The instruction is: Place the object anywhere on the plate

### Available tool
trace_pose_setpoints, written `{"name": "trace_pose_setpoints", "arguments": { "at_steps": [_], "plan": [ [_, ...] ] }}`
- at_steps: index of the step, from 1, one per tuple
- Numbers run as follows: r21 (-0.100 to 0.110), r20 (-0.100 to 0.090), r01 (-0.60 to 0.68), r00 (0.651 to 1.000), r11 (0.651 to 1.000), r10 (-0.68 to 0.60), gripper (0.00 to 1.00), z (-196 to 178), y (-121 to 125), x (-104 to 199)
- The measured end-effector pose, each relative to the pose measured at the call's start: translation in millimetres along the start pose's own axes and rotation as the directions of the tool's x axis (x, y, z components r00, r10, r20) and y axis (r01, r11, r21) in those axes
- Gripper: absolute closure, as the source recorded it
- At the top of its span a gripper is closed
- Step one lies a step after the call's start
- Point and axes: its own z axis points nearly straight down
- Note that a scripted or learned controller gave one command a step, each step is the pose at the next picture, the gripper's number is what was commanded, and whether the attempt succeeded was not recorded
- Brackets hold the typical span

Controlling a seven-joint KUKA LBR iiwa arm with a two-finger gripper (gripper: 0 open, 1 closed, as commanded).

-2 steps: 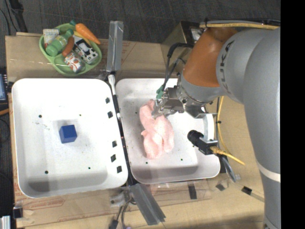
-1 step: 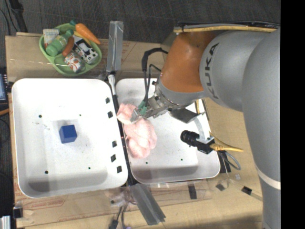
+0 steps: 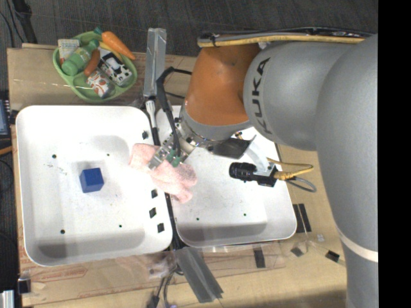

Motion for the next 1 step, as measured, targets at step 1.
{"name": "trace_pose_setpoints", "arguments": {
  "at_steps": [1],
  "plan": [
    [-0.001,0.004,0.393,0.919,0.919,-0.393,1.0,-14.1,31.2,34.7]
  ]
}}
